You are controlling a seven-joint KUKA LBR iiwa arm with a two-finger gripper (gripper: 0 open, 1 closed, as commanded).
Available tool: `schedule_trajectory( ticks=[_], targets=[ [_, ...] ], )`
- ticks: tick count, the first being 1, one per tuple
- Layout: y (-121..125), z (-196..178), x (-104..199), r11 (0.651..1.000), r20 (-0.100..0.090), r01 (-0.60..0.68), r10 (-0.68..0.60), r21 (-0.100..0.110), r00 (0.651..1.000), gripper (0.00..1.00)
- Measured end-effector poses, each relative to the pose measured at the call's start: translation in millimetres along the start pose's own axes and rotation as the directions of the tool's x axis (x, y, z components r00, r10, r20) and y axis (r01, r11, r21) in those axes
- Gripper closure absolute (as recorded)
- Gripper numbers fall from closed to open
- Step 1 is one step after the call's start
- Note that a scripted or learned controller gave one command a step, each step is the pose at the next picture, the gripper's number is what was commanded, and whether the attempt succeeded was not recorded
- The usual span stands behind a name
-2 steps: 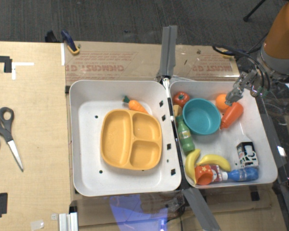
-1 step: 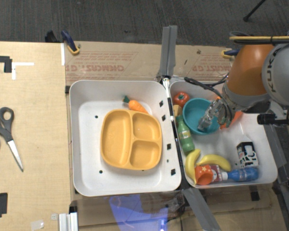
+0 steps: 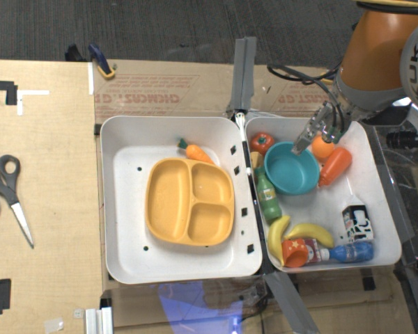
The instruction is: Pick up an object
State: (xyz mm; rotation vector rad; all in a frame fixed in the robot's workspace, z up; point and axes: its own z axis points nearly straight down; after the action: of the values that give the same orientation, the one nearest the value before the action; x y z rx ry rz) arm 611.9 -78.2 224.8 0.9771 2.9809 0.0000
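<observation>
My gripper (image 3: pixel 319 132): it hangs over the back of the right bin (image 3: pixel 380 186), by the far rim of the teal bowl (image 3: pixel 291 170) and beside a small orange fruit (image 3: pixel 323 148).
My hold: nothing sits between my fingers that I can make out; from above I cannot tell how wide they stand.
Nearest candidates: the orange fruit just under my wrist, the orange-red pepper-like piece (image 3: pixel 334 167) touching it, and the bowl itself.
Other things in the right bin: a tomato (image 3: pixel 262 142) at the back left, a green bottle (image 3: pixel 267 195) along the divider, two bananas (image 3: pixel 298 234) at the front, a red cup (image 3: pixel 295 250), a blue bottle (image 3: pixel 348 253) lying flat, and a black-and-white can (image 3: pixel 357 221).
Left bin (image 3: pixel 118 186): a yellow divided plate (image 3: pixel 190 202) in the middle, with a carrot (image 3: pixel 196 152) just behind it.
Done so far: by my judgement only the approach; I am placed above the cluster.
Left to do: descend, close on one object, and lift it clear of the bin.
Risk: the fruit, pepper and bowl sit crowded together, so a clean grip may slip.
</observation>
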Motion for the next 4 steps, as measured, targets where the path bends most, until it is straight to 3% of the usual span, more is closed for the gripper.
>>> schedule_trajectory(
  ticks=[1,2,3,4],
  targets=[
    [57,0,17,0.999,-0.001,0.052,-0.052,0.0,0.999,1.0],
    [-64,-51,70,0.971,-0.003,-0.238,0.238,0.004,0.971,1.0],
    [-5,-49,88,0.96,-0.003,-0.28,0.28,0.004,0.96,1.0],
    [-63,34,121,0.934,-0.004,-0.356,0.356,0.005,0.934,1.0]
  ],
)
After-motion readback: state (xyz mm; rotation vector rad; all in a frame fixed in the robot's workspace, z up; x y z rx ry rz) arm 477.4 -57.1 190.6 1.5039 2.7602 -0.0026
